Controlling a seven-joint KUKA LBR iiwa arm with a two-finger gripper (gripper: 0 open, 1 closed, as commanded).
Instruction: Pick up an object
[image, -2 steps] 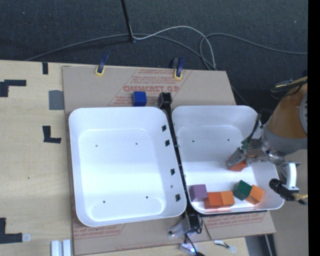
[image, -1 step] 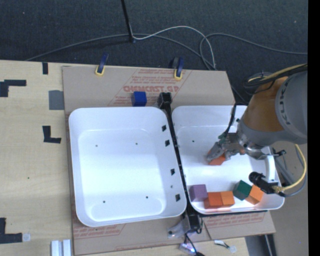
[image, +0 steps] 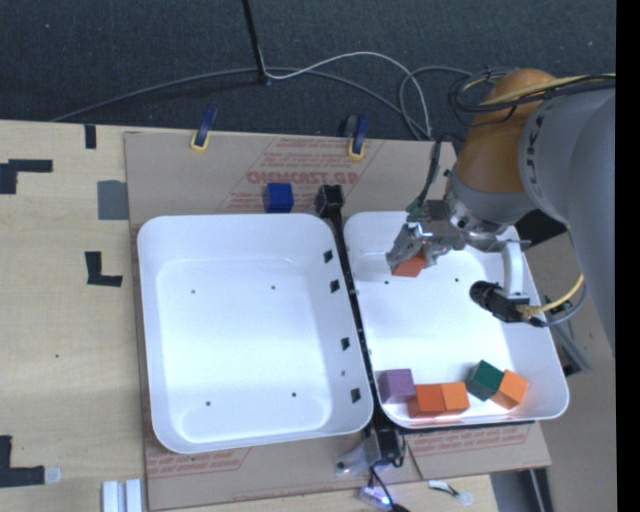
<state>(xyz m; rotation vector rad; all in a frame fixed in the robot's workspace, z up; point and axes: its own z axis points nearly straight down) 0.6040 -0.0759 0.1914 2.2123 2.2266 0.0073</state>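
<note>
Nearest the camera, along the near wall of the right bin (image: 545, 345), a purple block (image: 397, 384), a long orange block (image: 440, 398), a green block (image: 486, 379) and a small orange block (image: 512, 388) sit bunched together, likely because they slid to rest against that rim. Beside it on the surface (image: 60, 300), the left bin (image: 160, 245) lies bare white, with a blue block (image: 279, 196) outside behind it. Smallest, an orange-red block (image: 408, 266) sits at the tips of the end effector (image: 413, 254) over the right bin's far end, fingers apparently closed on it, seemingly lifted for the pick.

text: faint red print, unreadable | on: cardboard sheet (image: 300, 170) behind bins
</note>
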